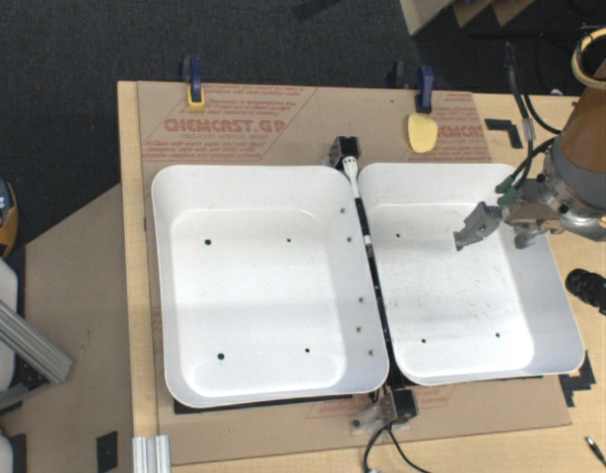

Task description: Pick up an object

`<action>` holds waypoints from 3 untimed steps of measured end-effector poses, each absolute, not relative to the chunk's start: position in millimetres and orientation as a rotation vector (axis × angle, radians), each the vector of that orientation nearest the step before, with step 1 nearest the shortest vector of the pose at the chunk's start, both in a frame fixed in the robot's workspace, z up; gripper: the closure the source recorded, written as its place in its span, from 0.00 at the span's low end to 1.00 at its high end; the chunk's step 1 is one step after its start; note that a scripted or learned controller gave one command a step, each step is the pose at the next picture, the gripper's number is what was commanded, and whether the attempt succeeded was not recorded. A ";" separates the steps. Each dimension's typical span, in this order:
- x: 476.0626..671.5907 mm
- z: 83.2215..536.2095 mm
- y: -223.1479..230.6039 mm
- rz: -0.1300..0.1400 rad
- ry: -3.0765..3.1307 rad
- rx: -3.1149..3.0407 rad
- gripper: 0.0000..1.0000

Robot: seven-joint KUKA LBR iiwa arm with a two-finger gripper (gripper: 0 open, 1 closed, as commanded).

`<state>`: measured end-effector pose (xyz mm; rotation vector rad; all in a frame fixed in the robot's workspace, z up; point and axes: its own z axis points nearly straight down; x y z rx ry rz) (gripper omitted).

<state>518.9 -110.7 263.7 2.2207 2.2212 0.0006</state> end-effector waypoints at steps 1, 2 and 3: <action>519.4 274.3 -110.7 0.003 2.220 2.219 1.00; 551.0 399.8 -92.1 0.017 2.216 2.206 1.00; 582.5 309.7 -70.6 0.000 2.224 2.221 1.00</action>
